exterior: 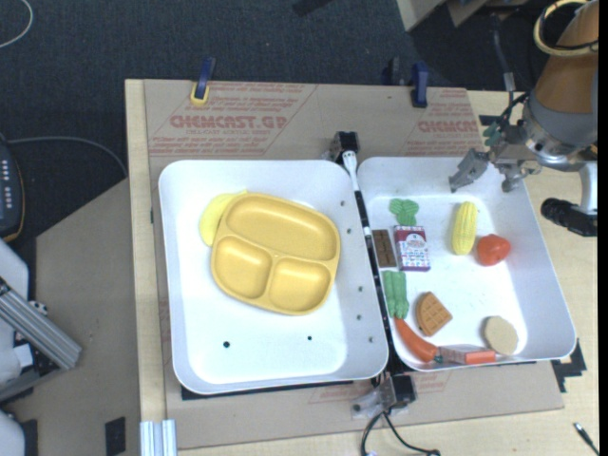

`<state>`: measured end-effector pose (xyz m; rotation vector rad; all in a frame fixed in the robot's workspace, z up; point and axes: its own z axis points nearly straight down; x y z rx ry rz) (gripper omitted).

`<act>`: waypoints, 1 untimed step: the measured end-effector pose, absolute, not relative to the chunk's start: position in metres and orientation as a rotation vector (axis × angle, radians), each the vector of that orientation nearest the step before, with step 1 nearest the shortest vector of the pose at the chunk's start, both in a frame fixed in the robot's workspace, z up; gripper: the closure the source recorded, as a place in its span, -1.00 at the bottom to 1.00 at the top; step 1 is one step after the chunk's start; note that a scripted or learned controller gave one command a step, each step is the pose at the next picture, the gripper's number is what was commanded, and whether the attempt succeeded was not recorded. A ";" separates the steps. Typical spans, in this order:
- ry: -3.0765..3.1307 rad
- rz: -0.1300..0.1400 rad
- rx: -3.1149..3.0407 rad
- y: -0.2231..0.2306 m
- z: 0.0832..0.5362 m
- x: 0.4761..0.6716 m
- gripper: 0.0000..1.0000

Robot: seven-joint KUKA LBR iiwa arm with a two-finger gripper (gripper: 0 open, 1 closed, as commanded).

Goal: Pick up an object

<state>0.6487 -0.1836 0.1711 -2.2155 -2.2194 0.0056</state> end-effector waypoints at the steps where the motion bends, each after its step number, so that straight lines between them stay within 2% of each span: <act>1: -2.220 0.005 -2.215 -0.180 0.107 0.647 -1.00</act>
